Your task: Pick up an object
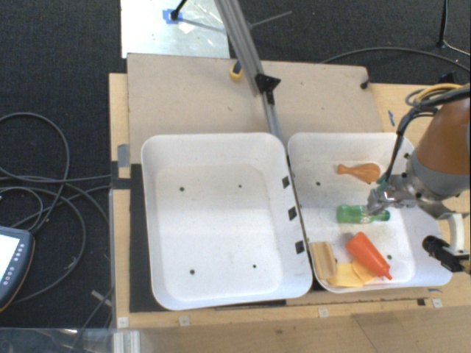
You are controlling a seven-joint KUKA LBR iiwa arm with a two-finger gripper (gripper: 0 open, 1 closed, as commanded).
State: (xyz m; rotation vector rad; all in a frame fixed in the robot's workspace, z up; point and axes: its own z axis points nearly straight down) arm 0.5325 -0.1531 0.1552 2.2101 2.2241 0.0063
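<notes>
The right bin holds several toys. A brown drumstick lies at its back. A green bottle lies on its side in the middle. An orange-red carrot-like piece sits toward the front, with yellow pieces and a tan block beside it. My gripper reaches in from the right and hangs low over the right end of the green bottle, partly covering it. Whether it touches the bottle is hidden by the wrist.
The left bin lies beside the right one, with a black-clipped divider edge between them. A grey pole slants in from the back. The arm's orange band and cables fill the right side.
</notes>
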